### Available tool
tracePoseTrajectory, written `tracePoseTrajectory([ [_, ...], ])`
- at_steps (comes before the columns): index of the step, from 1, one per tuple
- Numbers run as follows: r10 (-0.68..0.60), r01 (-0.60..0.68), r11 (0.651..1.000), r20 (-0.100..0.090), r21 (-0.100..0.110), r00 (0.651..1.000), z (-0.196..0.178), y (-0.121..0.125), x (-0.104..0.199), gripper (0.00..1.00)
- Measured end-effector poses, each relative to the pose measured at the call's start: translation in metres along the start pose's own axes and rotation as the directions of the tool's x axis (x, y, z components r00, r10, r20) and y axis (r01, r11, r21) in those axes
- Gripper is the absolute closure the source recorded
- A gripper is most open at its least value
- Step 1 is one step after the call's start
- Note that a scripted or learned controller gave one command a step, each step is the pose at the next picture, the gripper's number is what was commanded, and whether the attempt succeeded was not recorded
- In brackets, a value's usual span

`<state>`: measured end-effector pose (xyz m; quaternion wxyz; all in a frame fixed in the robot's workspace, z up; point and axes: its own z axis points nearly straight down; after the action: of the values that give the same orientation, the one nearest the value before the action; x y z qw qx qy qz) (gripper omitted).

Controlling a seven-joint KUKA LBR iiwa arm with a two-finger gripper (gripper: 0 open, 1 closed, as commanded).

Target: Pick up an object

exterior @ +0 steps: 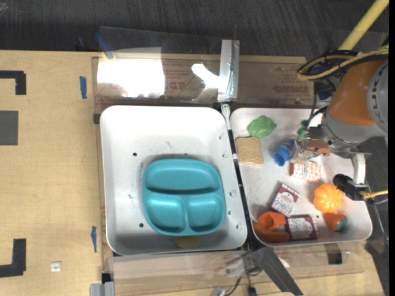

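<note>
Wooden bench (43,165) under 2 white bins (117,165).

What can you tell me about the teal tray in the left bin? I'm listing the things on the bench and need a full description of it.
The teal tray is a rounded, glossy, plastic-looking dish with three sections: one long section across the far side and two smaller ones on the near side. It lies flat, right side up, on the floor of the left bin, toward its near edge. Something yellowish peeks out at its near rim; what it is I cannot tell.
</note>
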<state>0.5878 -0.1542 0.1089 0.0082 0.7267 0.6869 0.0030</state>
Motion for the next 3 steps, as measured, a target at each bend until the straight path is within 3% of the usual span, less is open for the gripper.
tracePoseTrajectory([
  [1,0.0,0.0,1.0,0.0,-0.001,1.0,0.0,0.0,0.0,0.0],
  [2,0.025,-0.025,1.0,0.003,-0.012,1.0,0.013,-0.039,0.03,0.0],
  [3,0.253,-0.253,0.967,-0.004,-0.014,0.967,0.014,-0.036,0.029,0.0],
])
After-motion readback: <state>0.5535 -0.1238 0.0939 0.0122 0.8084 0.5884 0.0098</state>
